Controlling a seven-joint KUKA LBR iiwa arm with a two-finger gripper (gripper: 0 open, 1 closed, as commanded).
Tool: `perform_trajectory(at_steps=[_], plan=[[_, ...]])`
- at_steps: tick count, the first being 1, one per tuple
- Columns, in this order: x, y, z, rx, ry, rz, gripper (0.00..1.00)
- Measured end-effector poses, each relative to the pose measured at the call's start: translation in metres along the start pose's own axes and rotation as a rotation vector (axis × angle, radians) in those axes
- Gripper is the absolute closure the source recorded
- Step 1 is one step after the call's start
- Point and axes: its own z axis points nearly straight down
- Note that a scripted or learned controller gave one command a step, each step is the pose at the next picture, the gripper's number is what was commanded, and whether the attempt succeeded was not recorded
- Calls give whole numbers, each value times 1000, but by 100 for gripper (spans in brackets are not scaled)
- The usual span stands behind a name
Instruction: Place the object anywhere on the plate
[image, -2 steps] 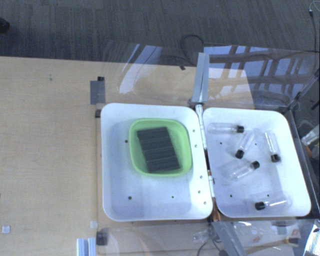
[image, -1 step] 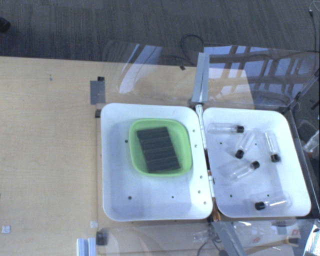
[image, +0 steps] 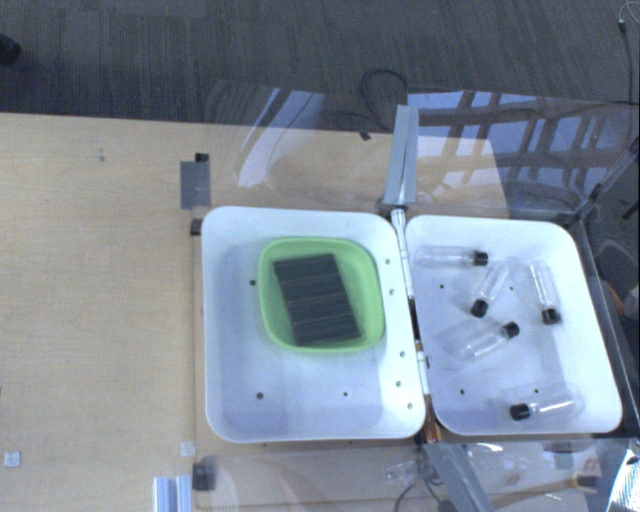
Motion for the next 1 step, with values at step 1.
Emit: perform_trajectory(at_steps=[1], plan=[[0, 0, 0, 0, 1, -218, 0]])
